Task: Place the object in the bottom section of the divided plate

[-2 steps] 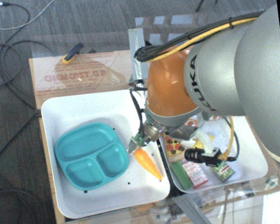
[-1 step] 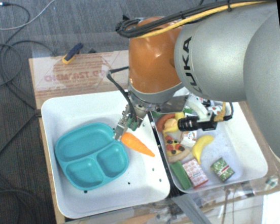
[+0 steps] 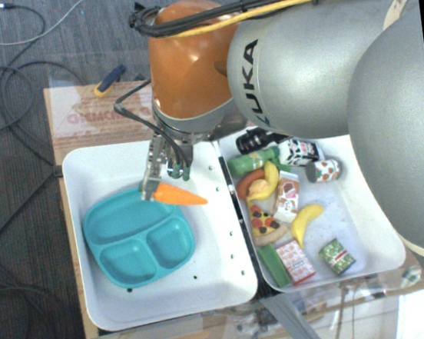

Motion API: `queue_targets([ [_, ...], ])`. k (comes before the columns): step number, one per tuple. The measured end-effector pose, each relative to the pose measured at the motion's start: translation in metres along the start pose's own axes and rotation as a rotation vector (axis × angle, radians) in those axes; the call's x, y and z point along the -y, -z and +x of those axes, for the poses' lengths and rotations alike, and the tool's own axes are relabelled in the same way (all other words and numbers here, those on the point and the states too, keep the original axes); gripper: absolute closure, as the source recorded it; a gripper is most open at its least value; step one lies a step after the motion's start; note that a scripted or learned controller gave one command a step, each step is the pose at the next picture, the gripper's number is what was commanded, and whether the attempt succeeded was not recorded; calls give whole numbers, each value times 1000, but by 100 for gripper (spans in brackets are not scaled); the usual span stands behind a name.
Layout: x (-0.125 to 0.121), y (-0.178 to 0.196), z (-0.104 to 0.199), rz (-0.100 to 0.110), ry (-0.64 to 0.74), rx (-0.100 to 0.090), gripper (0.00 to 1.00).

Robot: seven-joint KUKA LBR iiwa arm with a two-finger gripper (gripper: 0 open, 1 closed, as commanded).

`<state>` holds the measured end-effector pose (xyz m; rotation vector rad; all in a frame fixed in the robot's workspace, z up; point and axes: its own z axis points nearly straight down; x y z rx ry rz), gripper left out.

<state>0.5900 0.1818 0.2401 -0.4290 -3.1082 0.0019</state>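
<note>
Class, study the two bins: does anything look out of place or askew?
Yes. The orange carrot lies tilted across the upper right rim of the blue divided plate, half off it, with the pincer at its thick end. It sits in no section.

- On the grey arm [image 3: 292,69] we read black letters running up its casing: "UKA", the visible part of the maker's name, with the first letter hidden at the orange band.
- On the cardboard sheet [image 3: 97,118] beyond the left bin's far edge we see faded red print, too pale to read.
- On the small cartons [image 3: 294,261] near the right bin's near edge we see printed labels, too small to read.
- We can read no numbers or signs anywhere.
</note>
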Motion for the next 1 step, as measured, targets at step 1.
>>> queue_targets([
  [1,0,0,0,-1,0,0,0],
])
